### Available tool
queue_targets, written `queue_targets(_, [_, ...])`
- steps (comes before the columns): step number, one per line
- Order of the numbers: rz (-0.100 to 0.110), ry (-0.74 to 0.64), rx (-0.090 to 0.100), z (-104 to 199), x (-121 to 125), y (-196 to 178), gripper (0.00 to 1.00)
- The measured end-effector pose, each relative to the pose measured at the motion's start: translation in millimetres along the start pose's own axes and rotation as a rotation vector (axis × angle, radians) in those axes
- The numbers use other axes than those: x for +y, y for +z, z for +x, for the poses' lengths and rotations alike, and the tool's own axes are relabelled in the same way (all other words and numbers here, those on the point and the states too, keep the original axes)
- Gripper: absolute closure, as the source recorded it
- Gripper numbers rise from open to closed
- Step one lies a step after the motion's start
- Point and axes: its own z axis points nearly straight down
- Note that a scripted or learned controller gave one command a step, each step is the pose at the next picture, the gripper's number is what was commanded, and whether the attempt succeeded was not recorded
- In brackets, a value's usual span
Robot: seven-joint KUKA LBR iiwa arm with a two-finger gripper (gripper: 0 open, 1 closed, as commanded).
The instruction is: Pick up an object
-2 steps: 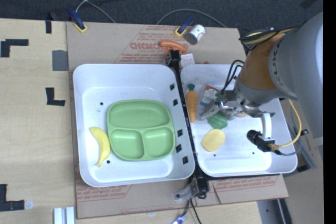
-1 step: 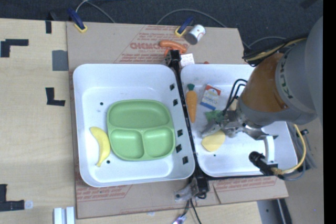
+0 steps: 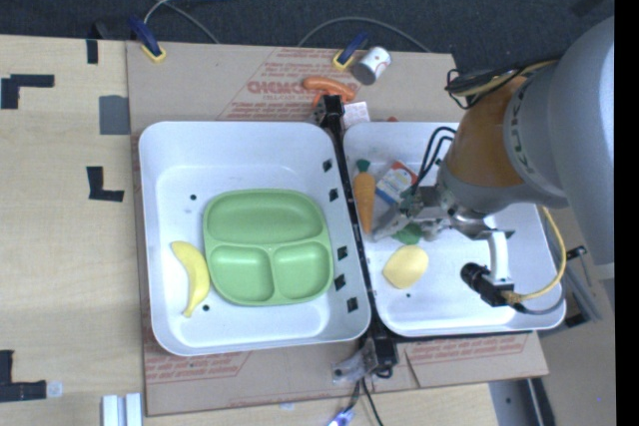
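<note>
Down in the right bin (image 3: 454,314), the gripper (image 3: 404,219) sits near its left wall beside the carrot (image 3: 364,200), above the lemon (image 3: 405,266); its opening cannot be told.

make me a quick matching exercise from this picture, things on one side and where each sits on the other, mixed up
Things:
1. banana
2. green tray
3. lemon
4. carrot

Places:
A. right bin, against the wall between the bins
B. left bin, middle
C. left bin, left of the tray
D. right bin, below the gripper

Pairs: 1-C, 2-B, 3-D, 4-A
</note>
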Motion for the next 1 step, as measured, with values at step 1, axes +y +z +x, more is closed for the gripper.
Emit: queue_targets(1, [-0.001, 0.001, 0.000, -1.5, -49.9, -0.3, 0.00])
